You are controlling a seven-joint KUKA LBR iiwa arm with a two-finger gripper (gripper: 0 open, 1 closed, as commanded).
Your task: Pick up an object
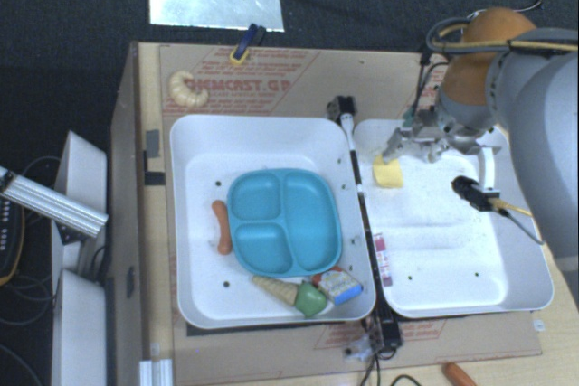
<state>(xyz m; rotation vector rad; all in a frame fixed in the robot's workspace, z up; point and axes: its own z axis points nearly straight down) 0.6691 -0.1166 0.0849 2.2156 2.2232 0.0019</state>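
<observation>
My arm (534, 95) is cut off by the right edge. My wrist hides my gripper (418, 145), so its state is unclear. The orange thing (460, 372) at the bottom edge is cut off.

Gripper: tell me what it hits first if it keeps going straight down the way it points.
Probably the yellow block in the right bin. The gripper hangs just above and beside it, pointing down. Depth is unclear, so it may meet the bin floor next to the block instead.
</observation>
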